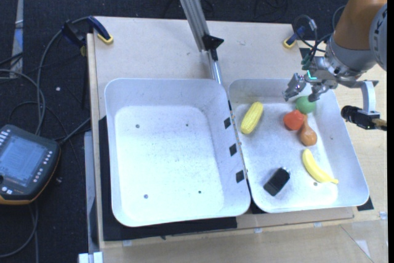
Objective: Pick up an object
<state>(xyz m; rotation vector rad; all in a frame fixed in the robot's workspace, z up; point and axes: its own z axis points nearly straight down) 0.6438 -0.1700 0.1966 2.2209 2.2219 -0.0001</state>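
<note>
Bench carries two white bins; all objects sit in the right bin [351, 151]. Gripper [306, 90] hovers at that bin's far edge, fingers spread slightly, nothing between them, directly above a green object [306, 105]. Pick not yet made; descent, closing and lift remain, I'd judge. Count: one corn cob [252, 117], one banana [317, 167], one black block [277, 180], one red piece [294, 121], one orange-brown piece [308, 135], one green.

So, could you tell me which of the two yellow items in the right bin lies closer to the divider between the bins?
The corn cob, upper left in the bin; the banana lies toward the outer side.
</note>
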